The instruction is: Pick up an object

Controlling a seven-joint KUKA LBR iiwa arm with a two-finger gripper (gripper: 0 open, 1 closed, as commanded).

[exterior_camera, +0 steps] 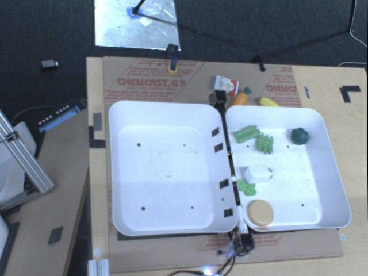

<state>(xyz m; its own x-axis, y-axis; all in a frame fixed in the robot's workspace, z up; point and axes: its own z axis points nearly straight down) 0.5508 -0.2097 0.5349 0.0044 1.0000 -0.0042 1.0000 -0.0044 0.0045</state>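
Observation:
The right bin (330,171) holds several small objects. A light green bean-like piece (246,133) and a spiky green piece (265,142) lie near its far left corner. A dark green round object (299,135) sits toward its far right. A white block (258,173) rests by the left wall, with a small green piece (247,187) just in front of it. A tan round disc (260,212) lies at the near left corner.
The left bin (167,171) stands beside the right one, joined by black clips (221,148). Behind the bins on the cardboard lie an orange carrot-like toy (240,98), a yellow toy (268,102) and a small white packet (224,84).

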